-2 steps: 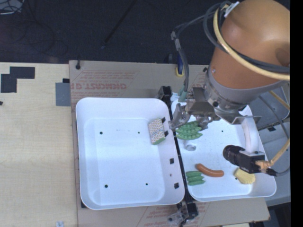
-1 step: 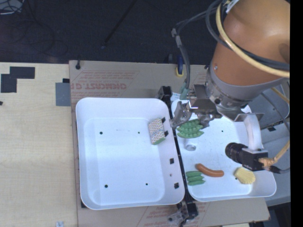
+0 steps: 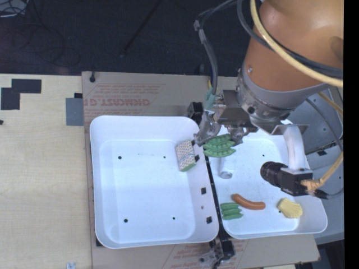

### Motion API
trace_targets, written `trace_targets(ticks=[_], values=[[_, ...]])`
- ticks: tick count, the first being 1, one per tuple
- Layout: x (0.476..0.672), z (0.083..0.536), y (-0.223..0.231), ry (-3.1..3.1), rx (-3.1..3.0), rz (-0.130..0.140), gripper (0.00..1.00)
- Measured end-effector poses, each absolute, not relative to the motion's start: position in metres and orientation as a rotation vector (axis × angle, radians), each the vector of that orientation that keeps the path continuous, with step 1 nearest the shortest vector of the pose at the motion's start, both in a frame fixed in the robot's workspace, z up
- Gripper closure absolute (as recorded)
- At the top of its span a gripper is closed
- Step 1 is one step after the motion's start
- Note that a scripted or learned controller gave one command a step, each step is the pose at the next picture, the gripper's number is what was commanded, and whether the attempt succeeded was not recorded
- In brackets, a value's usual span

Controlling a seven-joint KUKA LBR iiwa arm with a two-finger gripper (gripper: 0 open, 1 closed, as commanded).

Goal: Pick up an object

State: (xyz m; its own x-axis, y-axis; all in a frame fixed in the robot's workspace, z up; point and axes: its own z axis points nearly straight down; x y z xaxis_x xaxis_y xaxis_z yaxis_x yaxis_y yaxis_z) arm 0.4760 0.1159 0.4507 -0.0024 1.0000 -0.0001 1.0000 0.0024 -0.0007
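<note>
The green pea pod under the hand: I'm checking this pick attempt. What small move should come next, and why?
Probably a short, straight lift. The hand sits right over the green pea pod near the right bin's left wall; whether it grips is unclear, and lifting would show that.

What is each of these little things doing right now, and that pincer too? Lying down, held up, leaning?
pincer: low over the inner edge of the right bin, at the green pea pod.
green pea pod: right under the pincer; whether it is gripped cannot be told.
sponge: leaning against the left bin's right wall.
sausage: lying flat.
small green pod: lying flat.
yellow piece: lying flat.
</note>
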Motion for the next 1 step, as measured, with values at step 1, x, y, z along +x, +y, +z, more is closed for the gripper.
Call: trace_targets(ticks=[1], values=[[0.4758,0.459,0.1169,-2.23,-2.209,0.009,1.0]])
